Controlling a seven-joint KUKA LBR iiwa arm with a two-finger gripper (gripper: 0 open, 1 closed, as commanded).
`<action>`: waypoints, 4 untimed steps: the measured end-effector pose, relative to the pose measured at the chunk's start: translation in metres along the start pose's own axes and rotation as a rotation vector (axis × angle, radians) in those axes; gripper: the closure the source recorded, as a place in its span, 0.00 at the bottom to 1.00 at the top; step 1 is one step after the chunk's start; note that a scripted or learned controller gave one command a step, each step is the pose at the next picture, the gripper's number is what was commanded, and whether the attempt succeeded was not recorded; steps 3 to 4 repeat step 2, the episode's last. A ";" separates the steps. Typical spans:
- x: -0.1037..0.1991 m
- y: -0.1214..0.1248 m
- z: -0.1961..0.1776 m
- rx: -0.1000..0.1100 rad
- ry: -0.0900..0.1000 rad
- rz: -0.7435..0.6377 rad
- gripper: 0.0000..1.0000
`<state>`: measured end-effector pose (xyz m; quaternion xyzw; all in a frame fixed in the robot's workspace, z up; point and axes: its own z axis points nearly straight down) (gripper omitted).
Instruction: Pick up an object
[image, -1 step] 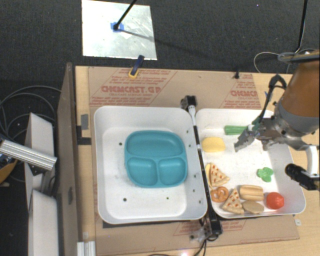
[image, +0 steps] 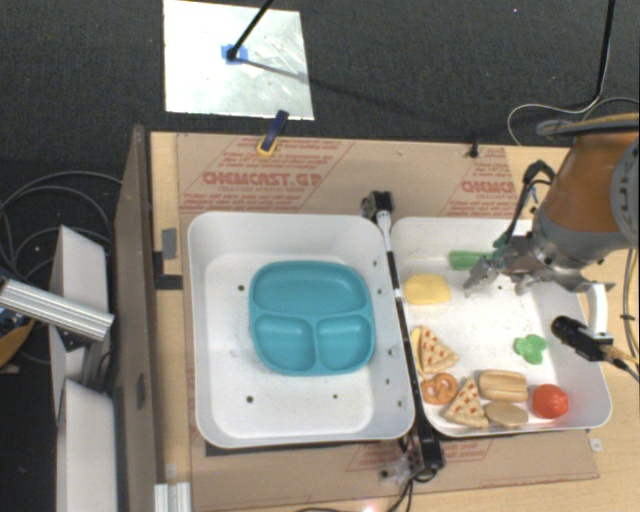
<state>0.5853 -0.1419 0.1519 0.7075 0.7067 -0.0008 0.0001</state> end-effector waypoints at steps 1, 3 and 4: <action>-0.010 0.076 0.069 -0.010 0.000 -0.007 0.00; -0.010 0.071 0.056 0.011 0.006 -0.004 1.00; -0.010 0.071 0.056 0.011 0.006 -0.004 1.00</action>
